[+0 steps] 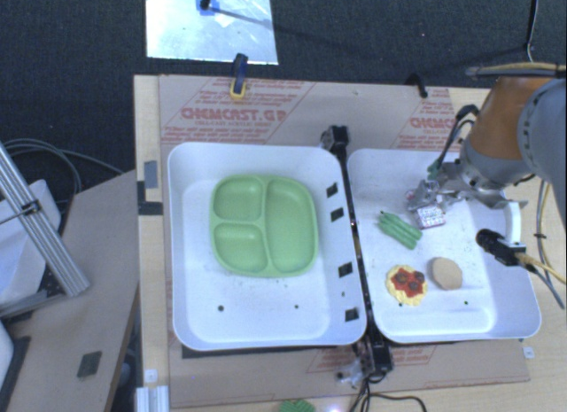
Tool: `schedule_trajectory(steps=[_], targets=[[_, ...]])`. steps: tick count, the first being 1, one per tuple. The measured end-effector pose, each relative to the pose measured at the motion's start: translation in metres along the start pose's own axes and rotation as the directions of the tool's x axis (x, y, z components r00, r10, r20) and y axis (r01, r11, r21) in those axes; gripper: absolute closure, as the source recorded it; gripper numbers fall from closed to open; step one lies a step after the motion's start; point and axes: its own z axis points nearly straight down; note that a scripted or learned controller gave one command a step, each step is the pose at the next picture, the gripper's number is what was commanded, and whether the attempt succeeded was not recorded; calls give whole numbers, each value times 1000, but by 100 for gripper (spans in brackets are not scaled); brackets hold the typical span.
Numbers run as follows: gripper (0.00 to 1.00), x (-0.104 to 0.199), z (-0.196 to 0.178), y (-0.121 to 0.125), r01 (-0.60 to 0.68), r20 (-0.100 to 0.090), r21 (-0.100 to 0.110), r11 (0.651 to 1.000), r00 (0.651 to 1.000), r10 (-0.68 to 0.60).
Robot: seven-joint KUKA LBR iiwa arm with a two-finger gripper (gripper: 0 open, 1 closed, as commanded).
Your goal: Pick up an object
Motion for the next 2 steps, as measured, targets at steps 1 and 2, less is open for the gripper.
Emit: schedule_trajectory(steps=[1,2], targets=[[100,57,12,33,6,-2,10,1000,1000,-6],[100,112,-94,-35,6,-4,3,1000,1000,-6]])
